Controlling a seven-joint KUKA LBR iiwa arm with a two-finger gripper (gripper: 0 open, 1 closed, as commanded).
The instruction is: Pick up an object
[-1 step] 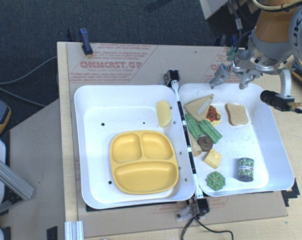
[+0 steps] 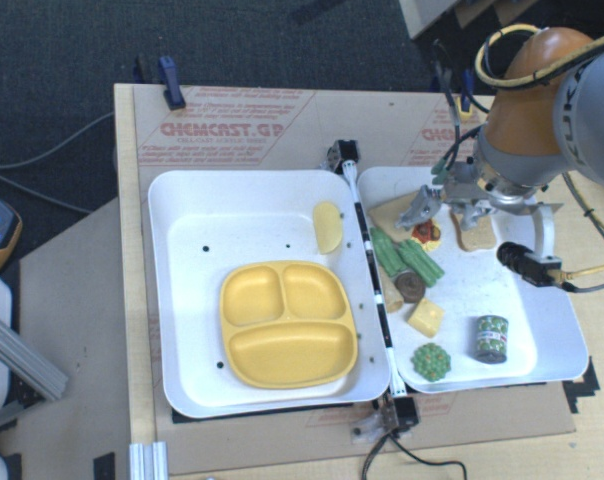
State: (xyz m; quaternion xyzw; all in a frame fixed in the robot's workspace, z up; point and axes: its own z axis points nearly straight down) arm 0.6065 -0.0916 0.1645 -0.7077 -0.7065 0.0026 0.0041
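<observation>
My gripper (image 2: 447, 216) hangs low over the back of the right bin (image 2: 552, 363), open, with nothing between its fingers. Its left finger (image 2: 420, 209) stands just above a small red and orange piece (image 2: 426, 233); its right finger (image 2: 474, 211) is over a slice of toast (image 2: 475, 235). Nearby lie a tan flat piece (image 2: 390, 213), green stalks (image 2: 407, 256), a brown round piece (image 2: 410, 286), a yellow cheese cube (image 2: 426, 317), a broccoli floret (image 2: 431, 361) and a green-labelled can (image 2: 491, 337).
The left bin (image 2: 177, 268) holds a yellow divided tray (image 2: 286, 323) and a pale yellow slice (image 2: 328, 227). A black cable plug (image 2: 522, 261) hangs from the arm over the right bin's right side. The bins share a middle rim (image 2: 370, 268).
</observation>
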